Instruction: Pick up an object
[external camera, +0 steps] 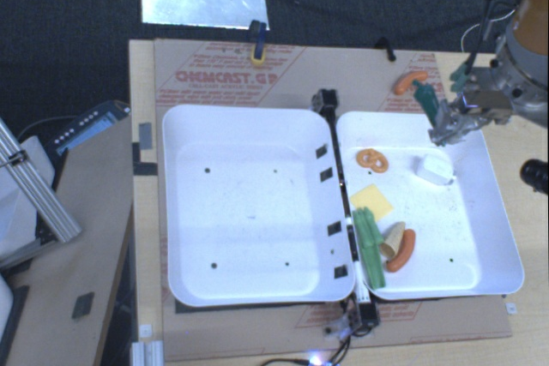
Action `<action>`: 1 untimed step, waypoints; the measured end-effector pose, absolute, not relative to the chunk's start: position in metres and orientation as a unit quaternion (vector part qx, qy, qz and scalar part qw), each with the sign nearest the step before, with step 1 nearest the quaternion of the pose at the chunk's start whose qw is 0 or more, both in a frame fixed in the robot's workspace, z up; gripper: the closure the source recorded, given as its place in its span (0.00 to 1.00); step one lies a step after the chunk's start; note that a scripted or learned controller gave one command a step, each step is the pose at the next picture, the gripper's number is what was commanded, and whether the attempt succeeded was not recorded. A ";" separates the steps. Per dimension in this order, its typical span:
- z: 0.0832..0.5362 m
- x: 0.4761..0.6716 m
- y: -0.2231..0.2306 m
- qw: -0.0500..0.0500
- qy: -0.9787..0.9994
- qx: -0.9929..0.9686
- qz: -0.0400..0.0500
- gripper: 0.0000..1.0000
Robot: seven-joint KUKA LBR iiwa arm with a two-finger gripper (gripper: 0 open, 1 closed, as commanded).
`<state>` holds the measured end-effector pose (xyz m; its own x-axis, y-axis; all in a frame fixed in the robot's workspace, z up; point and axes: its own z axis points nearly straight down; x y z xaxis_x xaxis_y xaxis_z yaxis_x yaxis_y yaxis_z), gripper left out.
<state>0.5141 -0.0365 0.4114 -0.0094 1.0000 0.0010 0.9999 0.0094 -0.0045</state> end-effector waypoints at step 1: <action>0.344 0.485 -0.032 0.002 -0.708 -0.707 0.001 1.00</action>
<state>0.4854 -0.0319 0.3445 -0.0014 1.0000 0.0006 1.0000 0.0014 -0.0048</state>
